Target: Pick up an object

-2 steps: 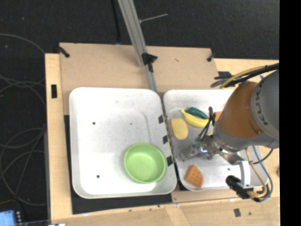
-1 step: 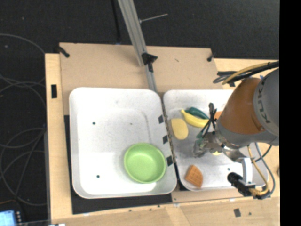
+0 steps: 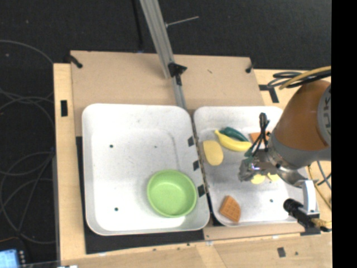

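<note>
So the likely target here is a small yellow thing (image 3: 257, 178) sitting right under the gripper (image 3: 249, 171) in the right bin (image 3: 245, 116). It's mostly covered by the wrist, so no clue what it actually is. Taking the gripper as the landmark: a banana (image 3: 234, 143) lies just up and left of it with a green piece (image 3: 232, 133) along its top edge, a pale yellow lump (image 3: 212, 152) sits to the left, and a waffle-looking orange piece (image 3: 230, 208) is below and left, near the bin's front edge. Something orange (image 3: 254, 137) peeks out just above the gripper. Way off to the left, in the other bin (image 3: 111, 121), there's a green bowl (image 3: 172, 192).

Can't tell the state of the pincer, it's too dark and blurry down there, so no saying if anything is caught.

What could go wrong: the yellow thing looks small and low, so it could slip out or get shoved sideways. The banana is close enough that it might get nudged.

The arm (image 3: 301, 124) comes in from the right, bent steeply down, wrist low over the bin floor.
</note>
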Robot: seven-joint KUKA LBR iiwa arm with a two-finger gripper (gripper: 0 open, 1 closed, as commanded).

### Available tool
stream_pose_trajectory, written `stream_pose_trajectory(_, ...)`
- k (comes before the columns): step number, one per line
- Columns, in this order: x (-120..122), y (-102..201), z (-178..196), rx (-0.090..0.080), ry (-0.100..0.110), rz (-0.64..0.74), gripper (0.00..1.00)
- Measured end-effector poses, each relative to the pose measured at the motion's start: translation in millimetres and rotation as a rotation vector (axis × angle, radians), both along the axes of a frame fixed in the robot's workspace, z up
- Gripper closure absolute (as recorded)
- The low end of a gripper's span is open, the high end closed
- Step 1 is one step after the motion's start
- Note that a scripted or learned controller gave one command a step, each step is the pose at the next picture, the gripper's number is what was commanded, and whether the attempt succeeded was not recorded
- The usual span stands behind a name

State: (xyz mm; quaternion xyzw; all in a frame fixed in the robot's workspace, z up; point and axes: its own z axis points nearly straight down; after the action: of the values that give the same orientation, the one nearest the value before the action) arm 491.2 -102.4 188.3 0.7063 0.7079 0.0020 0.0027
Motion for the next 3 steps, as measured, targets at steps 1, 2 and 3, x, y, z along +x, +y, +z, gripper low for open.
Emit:
stream_pose_trajectory(1, 2.5, -1.0, 53.5, -0.001, -0.002, 0.001, 1.00)
stream_pose_trajectory(2, 38.0, 37.9, 48.8, 0.002, 0.004, 0.005, 1.00)
stream_pose_trajectory(3, 65.8, 78.6, 41.4, 0.002, 0.005, 0.005, 1.00)
